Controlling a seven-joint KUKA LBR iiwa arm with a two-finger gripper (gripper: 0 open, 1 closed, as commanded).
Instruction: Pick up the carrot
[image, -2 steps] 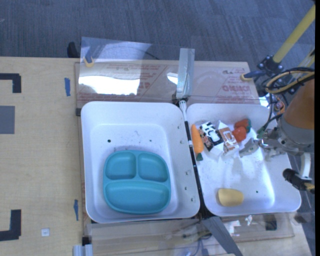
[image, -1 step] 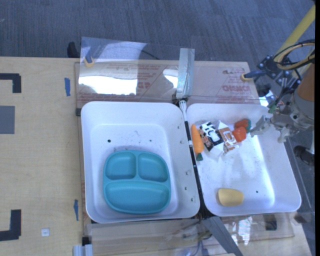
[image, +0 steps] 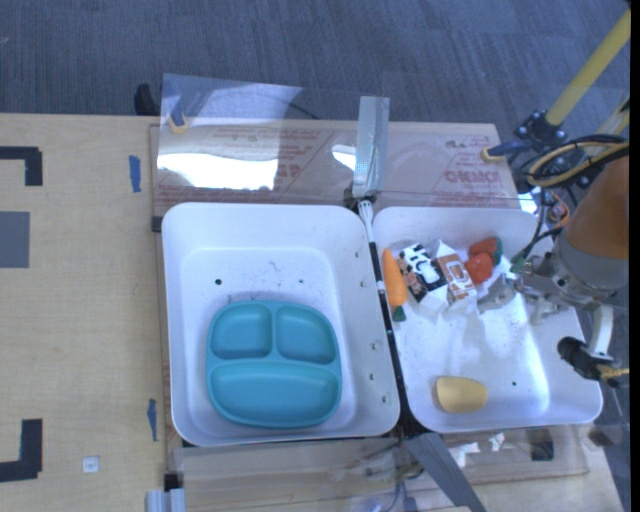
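The carrot (image: 394, 279) is a small orange stick with a green end. It lies along the left wall of the right bin (image: 560, 400), pointing toward the front. My gripper (image: 498, 292) reaches in from the right and hangs low over the middle right of that bin, well to the right of the carrot. It sits beside a cluster of small items, with nothing visibly held. The grey arm with its orange band (image: 600, 215) stands over the bin's right rim.
Between the carrot and the gripper lie a black-and-white carton (image: 424, 270), an orange-and-white box (image: 459, 280) and a red piece (image: 483, 257). A yellow lump (image: 460, 393) rests near the front. The left bin (image: 190, 250) holds a teal divided plate (image: 273, 362).
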